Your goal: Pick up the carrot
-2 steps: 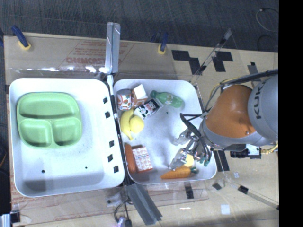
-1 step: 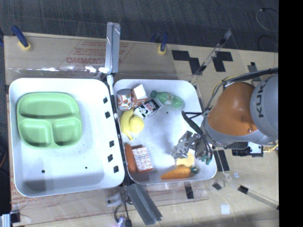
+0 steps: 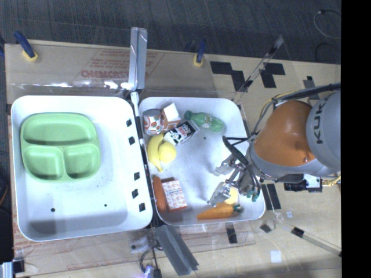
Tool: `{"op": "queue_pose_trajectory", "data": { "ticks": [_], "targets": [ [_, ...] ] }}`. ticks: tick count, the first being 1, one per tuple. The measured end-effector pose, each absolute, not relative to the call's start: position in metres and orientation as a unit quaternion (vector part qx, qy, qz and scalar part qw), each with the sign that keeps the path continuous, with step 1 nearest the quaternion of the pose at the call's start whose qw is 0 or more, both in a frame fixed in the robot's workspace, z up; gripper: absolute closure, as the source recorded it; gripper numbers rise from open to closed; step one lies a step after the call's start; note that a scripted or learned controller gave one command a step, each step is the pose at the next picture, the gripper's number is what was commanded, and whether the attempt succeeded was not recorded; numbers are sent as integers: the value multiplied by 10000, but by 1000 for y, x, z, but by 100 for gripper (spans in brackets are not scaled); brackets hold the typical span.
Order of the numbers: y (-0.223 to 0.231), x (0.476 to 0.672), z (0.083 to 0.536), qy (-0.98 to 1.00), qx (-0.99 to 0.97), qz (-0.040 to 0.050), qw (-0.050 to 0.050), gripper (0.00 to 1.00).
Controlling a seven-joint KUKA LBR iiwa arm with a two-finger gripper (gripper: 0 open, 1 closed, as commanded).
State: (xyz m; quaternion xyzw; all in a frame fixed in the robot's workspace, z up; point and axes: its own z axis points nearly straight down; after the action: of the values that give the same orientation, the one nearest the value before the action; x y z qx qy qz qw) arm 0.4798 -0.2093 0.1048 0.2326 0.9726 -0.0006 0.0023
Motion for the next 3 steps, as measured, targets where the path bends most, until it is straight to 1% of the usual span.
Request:
{"op": "queue_pose_trajectory", "data": {
  "ticks": [1,2,3],
  "targets": [
    [-209,481,115,9730,2308,-6,31,100],
    [-209,481,115,9730,2306,-7,30,0],
    [-208,482,125,9734,2289,-8,41,100]
  ]
}}
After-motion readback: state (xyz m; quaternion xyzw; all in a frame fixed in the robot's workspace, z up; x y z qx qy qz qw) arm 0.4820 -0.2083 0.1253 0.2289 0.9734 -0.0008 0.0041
